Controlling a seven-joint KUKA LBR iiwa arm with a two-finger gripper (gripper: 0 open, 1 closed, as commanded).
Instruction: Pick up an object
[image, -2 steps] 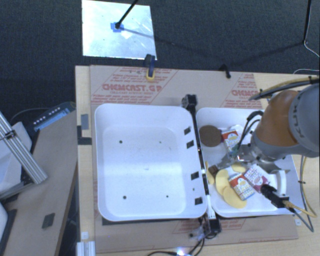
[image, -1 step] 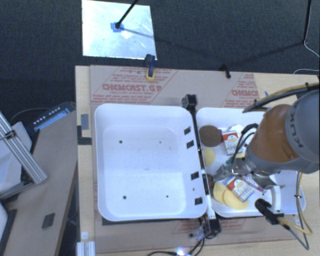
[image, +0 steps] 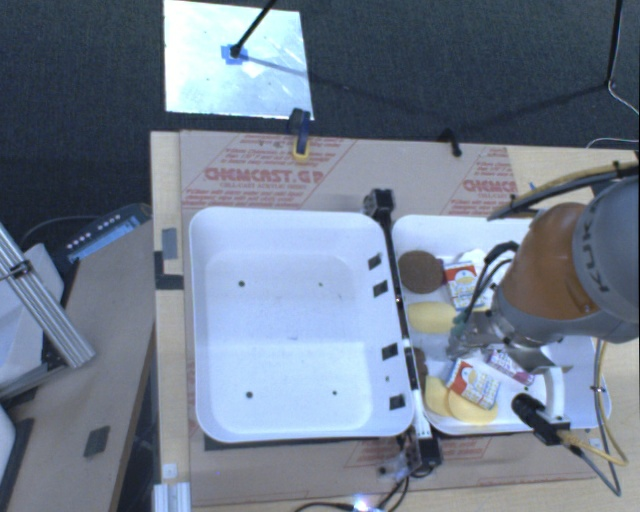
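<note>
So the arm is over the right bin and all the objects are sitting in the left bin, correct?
Not quite. The arm is over the right bin, but the objects, such as the brown round one, lie in that right bin too, not in the left bin, as the camera view shows.

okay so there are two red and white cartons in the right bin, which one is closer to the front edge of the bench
The red and white carton beside the yellow pieces at the bin's front; the other carton lies farther back, next to the brown disc.

One fixed camera looks down from above at a slant, far enough back to take in the whole bench (image: 330, 165). The left bin (image: 290, 320) sits at centre, the right bin (image: 420, 232) toward 3 o'clock, where the arm (image: 560, 275) reaches in. Dark floor (image: 80, 100) runs from 9 to 12 o'clock.
</note>
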